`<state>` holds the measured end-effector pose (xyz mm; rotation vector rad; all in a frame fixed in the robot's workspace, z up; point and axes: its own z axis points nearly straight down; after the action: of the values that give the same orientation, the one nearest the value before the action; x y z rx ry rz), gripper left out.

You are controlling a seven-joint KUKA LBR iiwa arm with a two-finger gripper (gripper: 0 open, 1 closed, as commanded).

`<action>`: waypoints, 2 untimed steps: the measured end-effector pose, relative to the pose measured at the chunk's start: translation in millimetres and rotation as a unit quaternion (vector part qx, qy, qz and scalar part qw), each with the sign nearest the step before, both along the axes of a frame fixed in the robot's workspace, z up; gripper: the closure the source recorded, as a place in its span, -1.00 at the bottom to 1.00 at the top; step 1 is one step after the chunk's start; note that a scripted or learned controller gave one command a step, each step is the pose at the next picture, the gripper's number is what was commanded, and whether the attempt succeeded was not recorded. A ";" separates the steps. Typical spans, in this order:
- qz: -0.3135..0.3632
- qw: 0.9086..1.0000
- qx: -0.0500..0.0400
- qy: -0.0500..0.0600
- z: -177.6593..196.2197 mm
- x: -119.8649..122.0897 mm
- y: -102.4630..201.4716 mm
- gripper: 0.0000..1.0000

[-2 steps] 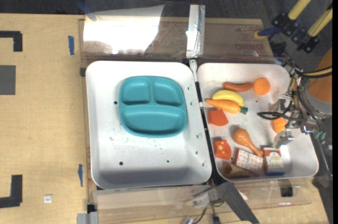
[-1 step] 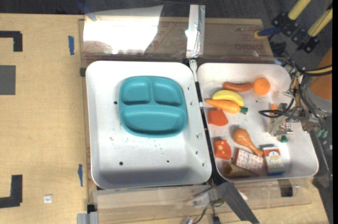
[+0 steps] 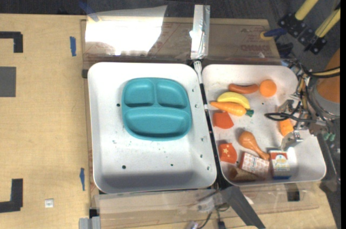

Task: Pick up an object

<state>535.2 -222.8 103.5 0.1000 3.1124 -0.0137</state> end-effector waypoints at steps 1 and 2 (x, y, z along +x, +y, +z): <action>0.000 1.000 0.001 0.003 -12.2 2.2 -0.9 -1.00; 0.001 1.000 0.000 0.000 -0.7 4.1 -0.8 1.00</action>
<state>539.3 -223.7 102.8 0.0975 3.1115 -0.0146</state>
